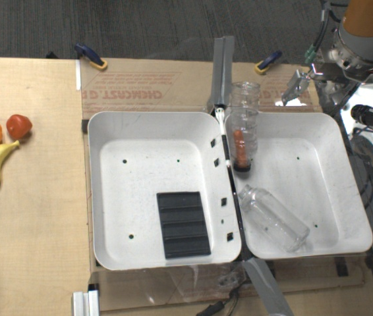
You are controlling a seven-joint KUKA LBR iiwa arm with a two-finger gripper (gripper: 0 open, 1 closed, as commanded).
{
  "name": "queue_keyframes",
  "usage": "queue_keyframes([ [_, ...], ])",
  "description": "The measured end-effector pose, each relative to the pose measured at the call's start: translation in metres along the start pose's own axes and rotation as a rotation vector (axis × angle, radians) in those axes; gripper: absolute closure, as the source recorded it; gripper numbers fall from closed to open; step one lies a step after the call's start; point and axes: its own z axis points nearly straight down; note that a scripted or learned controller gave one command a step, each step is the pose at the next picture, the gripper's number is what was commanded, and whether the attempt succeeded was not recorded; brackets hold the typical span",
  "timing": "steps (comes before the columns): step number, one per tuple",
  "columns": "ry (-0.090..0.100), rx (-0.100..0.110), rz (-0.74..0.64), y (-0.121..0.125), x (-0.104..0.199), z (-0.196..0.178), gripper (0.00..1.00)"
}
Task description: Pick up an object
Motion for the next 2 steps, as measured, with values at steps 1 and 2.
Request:
queue_keyframes([
  [1,-0.014,-0.003,-0.181,-0.03,0.003,0.183,0.0],
  [2,0.0,-0.003,-0.193,-0.062,-0.006,0.128,0.0],
])
